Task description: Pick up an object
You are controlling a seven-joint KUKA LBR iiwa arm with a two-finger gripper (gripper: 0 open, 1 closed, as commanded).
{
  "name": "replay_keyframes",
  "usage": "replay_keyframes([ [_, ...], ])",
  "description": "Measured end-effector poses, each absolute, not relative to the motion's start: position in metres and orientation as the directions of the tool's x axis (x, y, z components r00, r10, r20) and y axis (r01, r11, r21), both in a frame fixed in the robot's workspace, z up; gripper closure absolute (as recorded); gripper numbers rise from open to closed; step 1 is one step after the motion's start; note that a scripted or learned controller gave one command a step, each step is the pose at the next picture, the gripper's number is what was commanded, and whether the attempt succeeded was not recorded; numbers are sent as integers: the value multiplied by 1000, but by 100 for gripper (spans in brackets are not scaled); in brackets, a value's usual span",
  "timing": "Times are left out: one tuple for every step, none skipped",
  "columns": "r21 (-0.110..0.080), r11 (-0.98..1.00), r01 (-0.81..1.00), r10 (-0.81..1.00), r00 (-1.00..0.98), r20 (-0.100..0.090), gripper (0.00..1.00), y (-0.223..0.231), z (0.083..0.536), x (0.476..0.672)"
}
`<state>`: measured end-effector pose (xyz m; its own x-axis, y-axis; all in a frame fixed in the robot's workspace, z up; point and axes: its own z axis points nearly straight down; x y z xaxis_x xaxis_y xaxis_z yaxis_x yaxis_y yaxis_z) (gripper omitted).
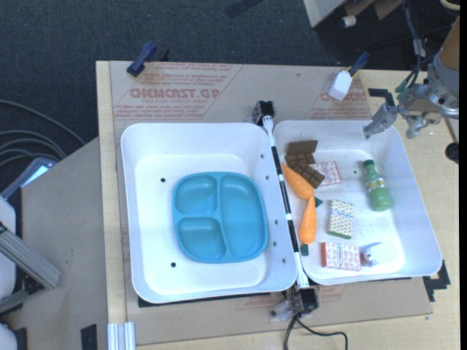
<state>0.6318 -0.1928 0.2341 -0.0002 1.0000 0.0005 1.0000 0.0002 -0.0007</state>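
The right bin (416, 195) holds several small items. A green bottle (376, 186) lies near its right side. Two orange carrots (295, 182) (308, 220) lie along its left wall, next to brown chocolate bars (301, 152). Small printed boxes (341, 219) (341, 255) rest toward the front. My gripper (398, 125) hangs above the bin's far right corner, up and right of the bottle. It is open, its fingers spread with nothing between them.
The left bin (146, 159) carries a blue divided plate (219, 216). A black hinge strip (281, 195) runs between the two bins. A blue-and-white clamp (343, 82) sits on the board behind the right bin.
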Motion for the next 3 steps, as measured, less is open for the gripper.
replay_keyframes([
  [-2, 0, 1000, 1000, 0, 1, 0, -158, 128, 581],
  [5, 2, 1000, 1000, -2, 3, 0, -169, 88, 542],
  [0, 2, 1000, 1000, -2, 1, 0, -114, 85, 619],
])
